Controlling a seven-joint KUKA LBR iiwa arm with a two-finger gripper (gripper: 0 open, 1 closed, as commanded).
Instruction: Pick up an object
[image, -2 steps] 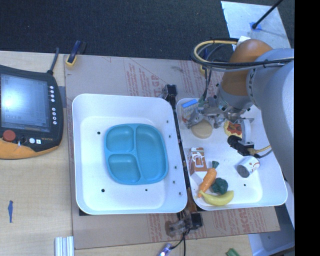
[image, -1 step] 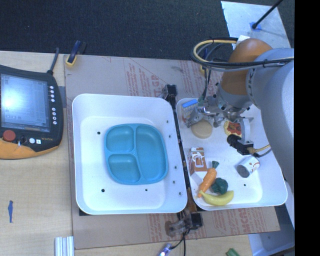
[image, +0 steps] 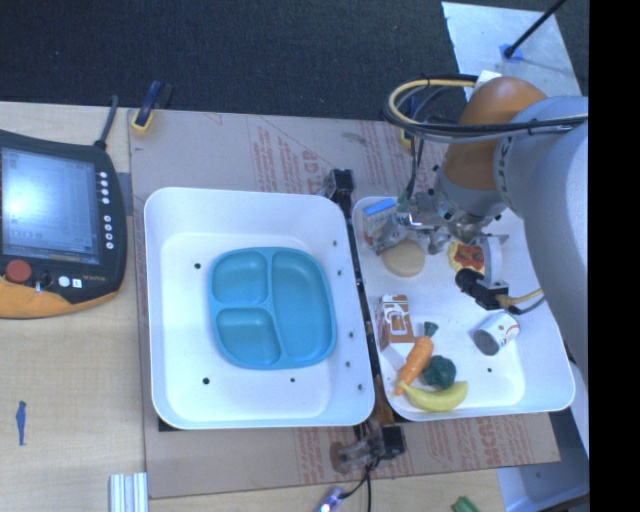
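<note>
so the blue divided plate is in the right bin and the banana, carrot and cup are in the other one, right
Not quite. The camera view shows the blue divided plate in the left bin. The banana, carrot and cup are in the other one, the right bin.

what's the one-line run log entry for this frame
claw: low in right white bin | under it: round tan cookie-like disc | grasp: unconfirmed | left bin: blue divided plastic plate
</note>
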